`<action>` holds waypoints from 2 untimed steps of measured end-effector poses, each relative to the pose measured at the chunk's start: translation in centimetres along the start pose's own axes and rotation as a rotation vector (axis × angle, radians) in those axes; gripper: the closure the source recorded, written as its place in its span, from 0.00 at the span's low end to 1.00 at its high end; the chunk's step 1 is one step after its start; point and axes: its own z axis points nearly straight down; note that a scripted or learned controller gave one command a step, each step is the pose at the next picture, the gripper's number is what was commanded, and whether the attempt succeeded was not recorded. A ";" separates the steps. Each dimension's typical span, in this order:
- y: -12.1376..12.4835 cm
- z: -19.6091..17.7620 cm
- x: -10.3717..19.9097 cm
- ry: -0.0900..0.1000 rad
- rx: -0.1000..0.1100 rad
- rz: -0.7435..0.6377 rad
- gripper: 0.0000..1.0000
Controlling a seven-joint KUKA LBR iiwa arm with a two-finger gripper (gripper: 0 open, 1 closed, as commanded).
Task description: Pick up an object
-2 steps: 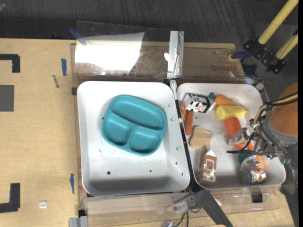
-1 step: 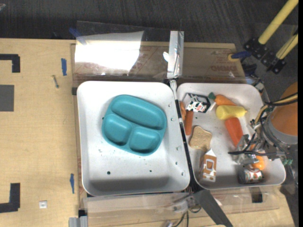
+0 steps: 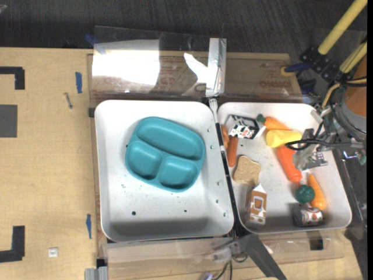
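Note:
The right bin (image 3: 338, 174) holds several toy foods. A long orange carrot (image 3: 289, 164) lies near its middle, with a yellow piece (image 3: 282, 137) just above it. My gripper (image 3: 312, 151) hangs over the right side of this bin, just right of the carrot's upper end. Near it are another orange carrot (image 3: 274, 123) and a black-and-white cow toy (image 3: 242, 129). A bread slice (image 3: 247, 170), a small carton (image 3: 256, 206), a teal ball (image 3: 304, 193) with an orange piece (image 3: 317, 195) beside it, and a small can (image 3: 308, 216) lie lower down.
The left bin (image 3: 111, 174) bears a teal divided plate (image 3: 165, 153). An orange stick (image 3: 232, 150) lies along the right bin's left wall. Yellow poles and cables (image 3: 341, 25) stand at the upper right. A clear panel (image 3: 157, 63) rises behind the bins.

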 end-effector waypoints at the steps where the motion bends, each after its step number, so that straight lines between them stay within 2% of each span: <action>1: 0.0 0.3 0.2 0.007 -0.003 0.003 0.00; 2: -3.8 13.0 -2.2 0.003 -0.002 -0.070 0.00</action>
